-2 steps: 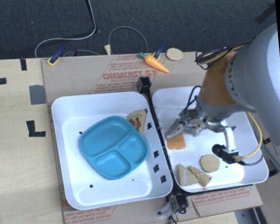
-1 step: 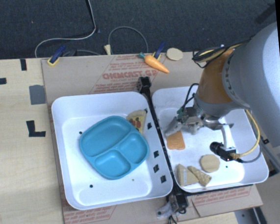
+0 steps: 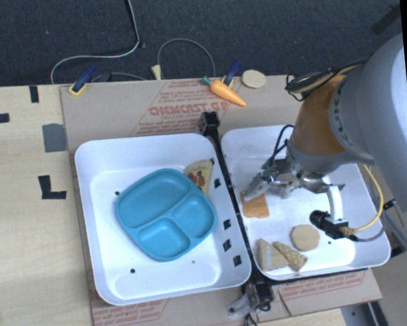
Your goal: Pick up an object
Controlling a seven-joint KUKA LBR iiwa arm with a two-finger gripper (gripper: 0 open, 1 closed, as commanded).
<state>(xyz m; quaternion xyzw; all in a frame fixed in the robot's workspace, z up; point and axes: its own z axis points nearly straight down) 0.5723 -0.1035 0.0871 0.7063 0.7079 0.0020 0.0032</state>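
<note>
1. Over the right bin (image 3: 363, 254), the gripper (image 3: 255, 188) hangs low with fingers spread, just above the orange slab (image 3: 256, 207); nothing sits between them, so I judge the pick not yet made.
2. Left to do: close on the slab and lift.
3. Near the divider (image 3: 224, 192), room is tight on that side; the round piece (image 3: 305, 238) and wedges (image 3: 278, 255) lie apart toward the front, the middle open.
4. Left bin (image 3: 100, 276) holds a blue tray (image 3: 165, 214).

The small yellowish flat piece (image 3: 200, 173) is partly hidden behind the blue three-compartment plastic plate (image 3: 165, 214); the picture's right edge crops the grey arm (image 3: 377, 106).
</note>
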